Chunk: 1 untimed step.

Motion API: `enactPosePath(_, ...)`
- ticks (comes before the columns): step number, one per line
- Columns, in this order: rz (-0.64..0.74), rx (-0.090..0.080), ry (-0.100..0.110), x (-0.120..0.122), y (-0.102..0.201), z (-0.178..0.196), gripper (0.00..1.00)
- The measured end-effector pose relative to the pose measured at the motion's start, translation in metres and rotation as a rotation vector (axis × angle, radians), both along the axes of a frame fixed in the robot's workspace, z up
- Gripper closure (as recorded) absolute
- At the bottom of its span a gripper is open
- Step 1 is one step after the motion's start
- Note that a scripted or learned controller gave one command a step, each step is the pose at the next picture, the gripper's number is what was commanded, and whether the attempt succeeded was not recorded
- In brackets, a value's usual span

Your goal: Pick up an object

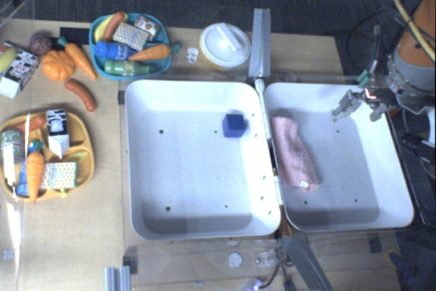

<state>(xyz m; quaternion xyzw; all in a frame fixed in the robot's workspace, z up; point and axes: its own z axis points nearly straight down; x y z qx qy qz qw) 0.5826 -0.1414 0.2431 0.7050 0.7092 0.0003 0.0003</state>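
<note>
We judge this the approach step: nothing is grasped yet. The gripper (360,104) hangs over the upper right corner of the right white bin (395,211), fingers spread apart and holding nothing. Nearest candidate is the pink folded cloth (295,151), lying by that bin's left wall, apart from the gripper; a small blue cube (234,125) sits in the left white bin (146,211). Next move, we think: travel left and descend onto the cloth (soft, may slip). The dividing wall crowds it. Toy food lies on the desk (102,167) at left.

Arm (414,71) cut off at right edge; claw (360,104) fingers blurred
</note>
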Motion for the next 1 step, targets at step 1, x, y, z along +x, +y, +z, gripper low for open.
enactPosePath(1, 0.177, 0.000, 0.000, -0.0162, 0.0361, -0.1246, 0.00)
